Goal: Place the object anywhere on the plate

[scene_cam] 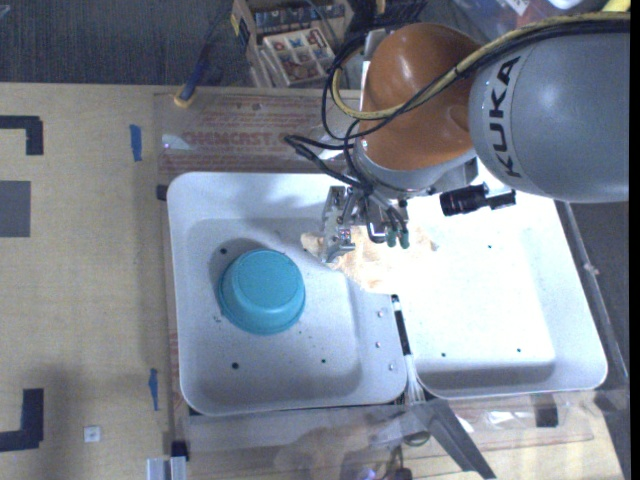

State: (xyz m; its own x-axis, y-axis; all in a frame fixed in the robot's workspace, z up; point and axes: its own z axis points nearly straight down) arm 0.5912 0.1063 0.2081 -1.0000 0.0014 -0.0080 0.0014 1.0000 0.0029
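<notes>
While the arm [560, 98] leans in from 3 o'clock: cam view, gripper [365, 230] low over the seam btwn the two bins, near their 12 o'clock rims.
Object: pale tan-orange thing [372, 266], soft outline, lying at the seam just under the gripper tip, at its 6 o'clock. Touching or apart? Too blurred to call.
Grip state: can't tell, tip is a tangle of metal and glare.
Plate: blue round dish [262, 290] in the left bin [200, 208], at 8 o'clock from the gripper, nothing on it.
Right bin [520, 308]: bare white floor, strong glare.
Progress: early, I reckon. Object not on the plate; a secure pick, a carry toward 8 o'clock and a release all look left to do.
Writing: "KUKA" in black on the arm's grey body. Reddish print on the board strip [250, 138] at 12 o'clock, unreadable. Printed box [295, 43] beyond it, also unreadable.
</notes>
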